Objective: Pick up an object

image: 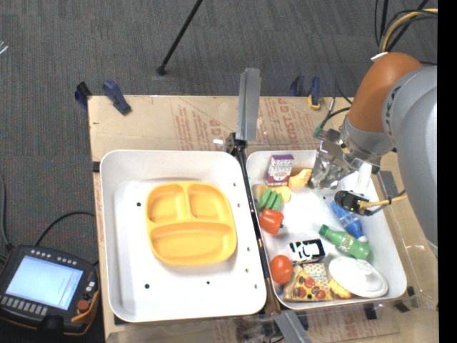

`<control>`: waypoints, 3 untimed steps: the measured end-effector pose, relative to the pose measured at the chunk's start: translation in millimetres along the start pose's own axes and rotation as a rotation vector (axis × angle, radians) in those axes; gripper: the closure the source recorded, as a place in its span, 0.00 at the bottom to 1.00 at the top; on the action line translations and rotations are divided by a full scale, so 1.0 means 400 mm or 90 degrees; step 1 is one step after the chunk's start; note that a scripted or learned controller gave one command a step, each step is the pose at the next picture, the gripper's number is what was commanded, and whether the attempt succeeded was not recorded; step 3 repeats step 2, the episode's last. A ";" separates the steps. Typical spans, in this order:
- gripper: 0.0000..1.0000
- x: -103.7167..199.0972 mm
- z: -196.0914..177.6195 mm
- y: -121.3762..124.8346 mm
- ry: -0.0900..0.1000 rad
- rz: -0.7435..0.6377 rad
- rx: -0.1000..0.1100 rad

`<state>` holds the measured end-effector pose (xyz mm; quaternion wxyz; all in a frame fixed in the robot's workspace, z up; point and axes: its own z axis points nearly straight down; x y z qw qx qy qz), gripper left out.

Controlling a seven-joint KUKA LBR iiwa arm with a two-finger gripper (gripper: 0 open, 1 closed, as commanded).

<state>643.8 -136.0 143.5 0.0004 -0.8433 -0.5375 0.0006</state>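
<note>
My gripper (323, 179) hangs over the far part of the right bin (396, 263), just right of a yellow toy piece (299, 179) and a small purple box (280, 168). Nothing shows in its grasp. Below it in the bin lie a blue bottle (348, 218), a green bottle (345, 241), a green and yellow vegetable (270, 197), a red pepper (271, 221), a red tomato (280, 269), a pizza slice (308, 283), a black-and-white card (307, 249) and a white bowl (358, 276).
The left bin (114, 263) holds a yellow divided tray (191, 221). A grey upright post (248, 109) stands at the far end of the divider between the bins. A teach pendant (46, 286) lies on the floor at lower left.
</note>
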 end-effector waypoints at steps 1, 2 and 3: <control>0.00 0.002 0.005 -0.002 0.000 -0.001 0.002; 0.00 -0.091 0.091 0.069 0.016 -0.058 -0.001; 0.00 -0.091 0.091 0.069 0.016 -0.058 -0.001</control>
